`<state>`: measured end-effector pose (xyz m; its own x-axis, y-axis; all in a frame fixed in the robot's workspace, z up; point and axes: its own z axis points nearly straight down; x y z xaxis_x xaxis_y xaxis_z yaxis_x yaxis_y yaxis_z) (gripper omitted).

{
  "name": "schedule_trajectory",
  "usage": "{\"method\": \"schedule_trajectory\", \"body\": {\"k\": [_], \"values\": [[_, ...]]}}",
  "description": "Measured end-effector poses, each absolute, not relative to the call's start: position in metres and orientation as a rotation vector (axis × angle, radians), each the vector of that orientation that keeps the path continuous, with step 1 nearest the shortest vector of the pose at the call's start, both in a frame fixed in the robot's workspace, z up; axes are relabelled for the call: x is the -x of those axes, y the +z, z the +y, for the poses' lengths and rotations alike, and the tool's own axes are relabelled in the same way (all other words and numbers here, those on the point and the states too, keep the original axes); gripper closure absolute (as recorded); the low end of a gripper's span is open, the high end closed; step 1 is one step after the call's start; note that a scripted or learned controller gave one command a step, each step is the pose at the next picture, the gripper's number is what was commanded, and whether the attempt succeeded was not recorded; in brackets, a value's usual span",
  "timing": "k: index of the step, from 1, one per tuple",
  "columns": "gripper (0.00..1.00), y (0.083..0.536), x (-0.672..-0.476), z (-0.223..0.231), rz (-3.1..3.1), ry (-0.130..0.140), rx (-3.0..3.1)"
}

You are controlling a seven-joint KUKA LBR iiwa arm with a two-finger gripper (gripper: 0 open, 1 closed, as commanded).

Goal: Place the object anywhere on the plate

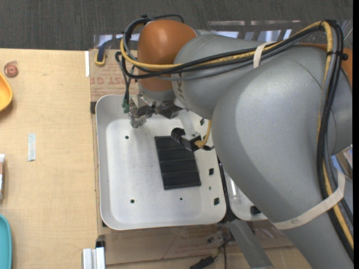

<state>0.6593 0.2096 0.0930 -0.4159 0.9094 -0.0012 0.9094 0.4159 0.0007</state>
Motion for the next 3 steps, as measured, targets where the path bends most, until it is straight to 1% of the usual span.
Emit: {"method": "schedule_trajectory", "body": {"k": [1,2,3], "values": [[0.0,0.098,-0.571,0.217,2.538,-0.004,-1.853],[0.0,0.091,-0.623,0.183,2.029,-0.005,-2.398],[0.0,0.091,-0.646,0.206,2.195,-0.004,-2.245]]}}
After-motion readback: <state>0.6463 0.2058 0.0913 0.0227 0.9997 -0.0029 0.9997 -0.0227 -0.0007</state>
